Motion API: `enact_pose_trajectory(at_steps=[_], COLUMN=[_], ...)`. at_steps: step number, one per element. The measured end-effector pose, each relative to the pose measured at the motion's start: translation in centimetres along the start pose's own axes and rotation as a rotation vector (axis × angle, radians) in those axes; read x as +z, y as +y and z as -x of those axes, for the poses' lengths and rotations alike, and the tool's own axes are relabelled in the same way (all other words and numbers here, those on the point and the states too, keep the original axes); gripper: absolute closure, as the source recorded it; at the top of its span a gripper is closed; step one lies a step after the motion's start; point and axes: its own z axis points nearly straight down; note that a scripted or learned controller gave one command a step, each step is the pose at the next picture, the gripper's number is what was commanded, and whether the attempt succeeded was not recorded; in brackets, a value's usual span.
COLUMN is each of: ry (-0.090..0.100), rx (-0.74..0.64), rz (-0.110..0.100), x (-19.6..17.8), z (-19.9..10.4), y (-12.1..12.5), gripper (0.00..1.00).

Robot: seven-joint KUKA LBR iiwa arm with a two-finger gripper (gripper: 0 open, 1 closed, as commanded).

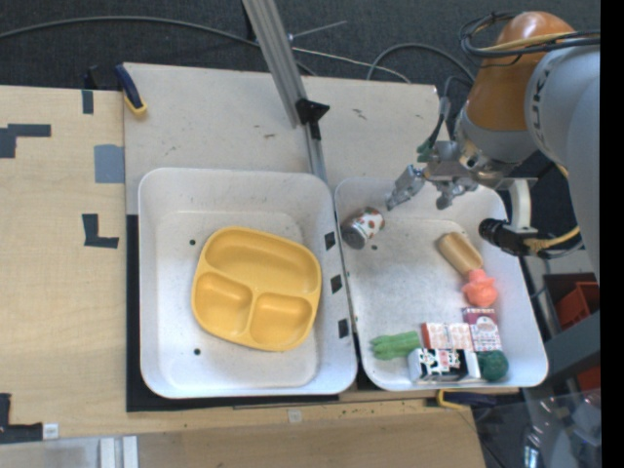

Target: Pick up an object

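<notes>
My gripper hangs over the back edge of the right bin, its two fingers spread apart with nothing between them. A small can with a red and white label lies on its side to the gripper's lower left. A tan cylinder lies below and to the right of the gripper, with an orange toy just beyond it. Along the bin's front sit a green piece, small cartons, a black and white box and a green ball.
The left bin holds a yellow divided plate. A slanted metal pole ends at a black clamp between the bins. Cables lie behind the bench at the top.
</notes>
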Motion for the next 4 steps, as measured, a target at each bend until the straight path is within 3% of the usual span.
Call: enact_pose_trajectory(at_steps=[1, 2, 3, 4], ry=[-0.001, -0.001, -0.002, -0.001], rx=[-0.001, 0.000, -0.002, -0.002], rz=[0.000, -0.007, 0.014, 0.006], x=[0.0, 6.3, 8.3, 7.5], z=[0.0, -0.6, -0.6, -0.6], y=[0.0, -0.2, 0.4, 0.2], gripper=[0.00, 0.00, 0.00, 1.00])
